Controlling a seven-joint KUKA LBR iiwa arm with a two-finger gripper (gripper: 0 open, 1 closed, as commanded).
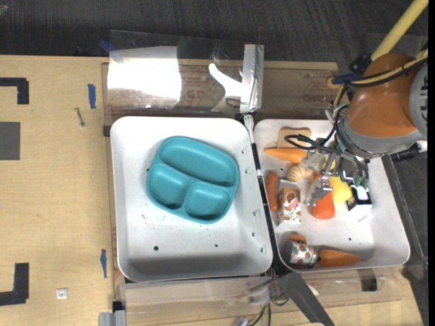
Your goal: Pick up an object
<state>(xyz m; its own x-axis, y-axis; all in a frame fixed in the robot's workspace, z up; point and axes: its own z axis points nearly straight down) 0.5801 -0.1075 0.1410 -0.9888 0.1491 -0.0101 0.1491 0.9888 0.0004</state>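
gripper (pixel 321 184): low over the middle of the right bin (pixel 384 226), under the arm's orange band (pixel 380 100), which sits above the bin's far right corner. whether it is released or clenched cannot be told, because the clutter around it masks it.
likely target: the red-orange piece (pixel 323 209), directly beneath the gripper and touching the yellow piece (pixel 342 195). nothing is visibly grasped, so the pick seems not yet made.
other choices: the far carrot (pixel 285 155) by the far edge, a small carton (pixel 291 208) near the left wall, and a can (pixel 302 253) and the near carrot (pixel 338 257) along the near edge.
why there: the toys crowd the bin's left half and middle, so a descent here probably meets something.
left bin (pixel 136 223): holds a teal divided plate (pixel 192 178) at its centre, well apart from the gripper.
risk: pieces touching the target may get nudged or spoil a clean hold.
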